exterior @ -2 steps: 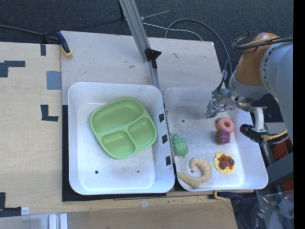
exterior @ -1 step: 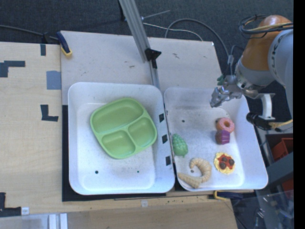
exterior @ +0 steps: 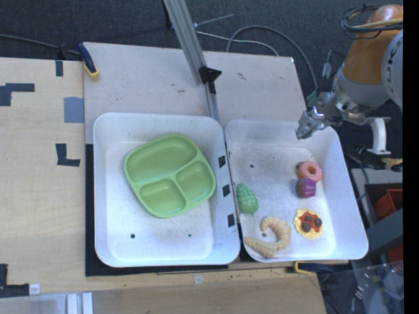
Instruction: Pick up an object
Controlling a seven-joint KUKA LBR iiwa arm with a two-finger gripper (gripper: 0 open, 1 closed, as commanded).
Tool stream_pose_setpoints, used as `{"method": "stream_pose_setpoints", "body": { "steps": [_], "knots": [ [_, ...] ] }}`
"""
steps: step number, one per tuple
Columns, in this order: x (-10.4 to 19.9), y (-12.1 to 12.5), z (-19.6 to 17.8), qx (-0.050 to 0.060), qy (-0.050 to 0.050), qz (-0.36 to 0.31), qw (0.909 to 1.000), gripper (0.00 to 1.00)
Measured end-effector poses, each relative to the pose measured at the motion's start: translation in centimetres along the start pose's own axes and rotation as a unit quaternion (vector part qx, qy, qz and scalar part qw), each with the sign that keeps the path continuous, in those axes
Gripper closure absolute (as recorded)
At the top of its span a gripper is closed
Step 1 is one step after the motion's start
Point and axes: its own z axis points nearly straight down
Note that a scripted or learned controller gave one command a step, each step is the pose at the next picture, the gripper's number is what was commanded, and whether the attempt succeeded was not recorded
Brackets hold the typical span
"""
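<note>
While the gripper (exterior: 308, 131) hangs over the right bin's (exterior: 340, 152) far rim, finger state impossible to tell, the donut (exterior: 309, 171) lies just below it, likely light, stiff plastic, best pinched across its ring.

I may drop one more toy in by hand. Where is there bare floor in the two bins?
Left bin: strips around the green tray, widest along the near edge. Right bin: open floor in the far half, under the gripper. Crowded near: donut, purple block, green toy, croissant, tart.
</note>
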Motion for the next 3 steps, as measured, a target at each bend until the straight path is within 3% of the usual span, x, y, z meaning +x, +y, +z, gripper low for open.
{"method": "stream_pose_setpoints", "body": {
  "steps": [1,2,3],
  "knots": [
    [0.0,0.1,-5.4,-0.001,0.000,0.000,1.0000,1.00],
    [5.4,1.5,-5.4,0.002,0.001,-0.002,1.0000,1.00],
    [10.6,1.0,-4.5,0.003,0.000,-0.002,1.0000,1.00]
  ]
}}
